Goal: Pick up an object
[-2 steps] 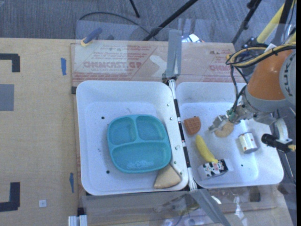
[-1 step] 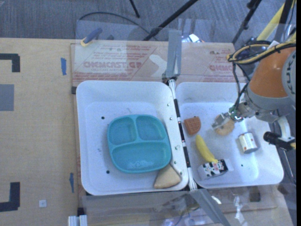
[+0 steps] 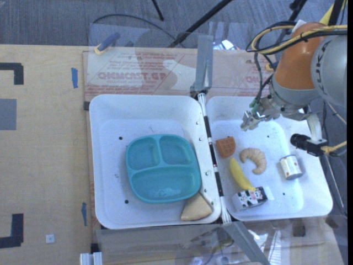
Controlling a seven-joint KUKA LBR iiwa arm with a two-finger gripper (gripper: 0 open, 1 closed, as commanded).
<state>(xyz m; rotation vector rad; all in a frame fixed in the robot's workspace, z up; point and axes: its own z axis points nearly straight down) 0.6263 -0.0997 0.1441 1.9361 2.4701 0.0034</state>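
My gripper (image 3: 251, 118) hangs over the back of the right bin (image 3: 317, 203), with nothing visibly between its fingers. Below it in that bin lie a brown waffle piece (image 3: 225, 147), a croissant (image 3: 253, 159), a yellow banana (image 3: 239, 174), a small silver can (image 3: 290, 167) and a black-and-white box (image 3: 252, 197). The gripper is behind and to the right of the waffle, apart from it.
The left bin (image 3: 105, 120) holds a teal divided plate (image 3: 163, 167) and a tan bread wedge (image 3: 196, 209) at its front right corner. A ridge (image 3: 208, 148) separates the two bins. The grey arm with its orange band (image 3: 298, 65) fills the upper right.
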